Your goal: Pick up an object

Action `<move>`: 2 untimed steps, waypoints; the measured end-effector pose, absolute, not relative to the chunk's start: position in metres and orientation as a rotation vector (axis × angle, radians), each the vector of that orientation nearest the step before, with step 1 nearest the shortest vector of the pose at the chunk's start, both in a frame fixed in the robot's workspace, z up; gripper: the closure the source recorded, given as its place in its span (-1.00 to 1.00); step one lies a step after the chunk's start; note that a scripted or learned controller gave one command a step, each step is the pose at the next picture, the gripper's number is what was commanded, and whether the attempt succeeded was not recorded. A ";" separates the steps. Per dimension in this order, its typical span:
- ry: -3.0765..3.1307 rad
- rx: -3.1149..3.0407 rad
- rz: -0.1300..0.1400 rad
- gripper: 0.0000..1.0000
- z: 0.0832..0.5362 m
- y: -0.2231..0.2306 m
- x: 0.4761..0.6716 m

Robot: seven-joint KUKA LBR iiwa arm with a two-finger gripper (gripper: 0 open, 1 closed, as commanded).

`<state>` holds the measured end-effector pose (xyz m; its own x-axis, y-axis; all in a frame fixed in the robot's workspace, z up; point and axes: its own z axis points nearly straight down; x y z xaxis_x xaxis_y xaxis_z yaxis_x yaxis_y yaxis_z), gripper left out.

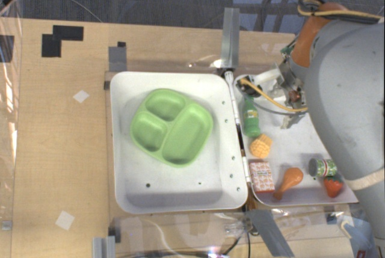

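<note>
Gripper hanging over the right bin

We are hovering our gripper (289,100) at 12 o'clock in the right bin (301,148); its state we cannot tell. One green bottle (250,118) is lying near 9 o'clock: light, stiff, slippery, best taken across its body. We are counting one corn piece (260,145), one drumstick (289,180), one green tray (172,127)

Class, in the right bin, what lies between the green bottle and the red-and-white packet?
In the camera view, a yellow corn piece lies between the green bottle and the red-and-white packet.
</note>
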<state>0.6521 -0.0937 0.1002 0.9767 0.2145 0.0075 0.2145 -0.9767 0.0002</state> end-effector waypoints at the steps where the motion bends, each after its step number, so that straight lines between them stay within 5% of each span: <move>1: -0.358 -3.124 -0.013 -1.00 0.161 -0.148 0.647; 2: -0.330 -3.123 -0.007 -1.00 0.090 -0.106 0.624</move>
